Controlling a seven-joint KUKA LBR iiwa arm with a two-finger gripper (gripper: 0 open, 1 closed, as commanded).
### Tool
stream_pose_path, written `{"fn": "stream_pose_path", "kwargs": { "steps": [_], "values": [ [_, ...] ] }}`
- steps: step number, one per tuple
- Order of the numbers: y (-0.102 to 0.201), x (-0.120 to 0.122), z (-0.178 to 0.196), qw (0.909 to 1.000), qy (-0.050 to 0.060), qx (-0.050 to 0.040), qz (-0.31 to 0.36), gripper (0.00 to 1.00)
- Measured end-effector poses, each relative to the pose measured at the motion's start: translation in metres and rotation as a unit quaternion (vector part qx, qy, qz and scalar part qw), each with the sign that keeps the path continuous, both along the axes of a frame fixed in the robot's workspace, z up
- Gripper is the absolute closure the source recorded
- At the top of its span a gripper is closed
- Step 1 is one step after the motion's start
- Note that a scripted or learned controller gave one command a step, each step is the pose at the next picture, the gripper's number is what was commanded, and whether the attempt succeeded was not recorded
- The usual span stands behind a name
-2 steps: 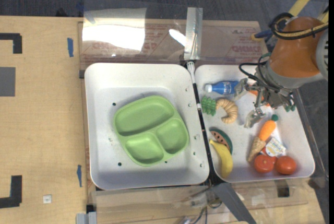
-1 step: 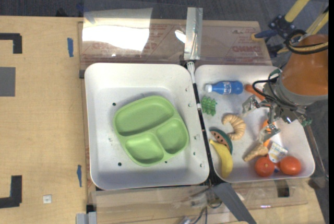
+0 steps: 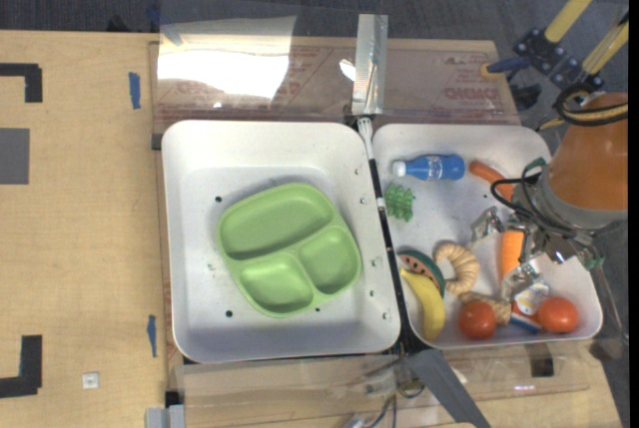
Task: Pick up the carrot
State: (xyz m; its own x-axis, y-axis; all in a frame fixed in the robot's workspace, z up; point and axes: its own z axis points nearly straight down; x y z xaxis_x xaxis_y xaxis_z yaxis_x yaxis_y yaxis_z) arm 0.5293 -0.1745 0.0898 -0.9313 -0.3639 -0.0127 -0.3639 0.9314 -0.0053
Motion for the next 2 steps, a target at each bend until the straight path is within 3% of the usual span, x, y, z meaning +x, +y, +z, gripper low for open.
{"fn": "stream_pose_path", "kwargs": {
  "steps": [1, 2],
  "values": [
    [0.002, 0.005, 0.014, 1.0, -0.008, -0.0008, 0.001, 1.0],
    [0.073, -0.036, 0.055, 0.9995, 0.003, 0.0011, 0.031, 1.0]
  ]
}}
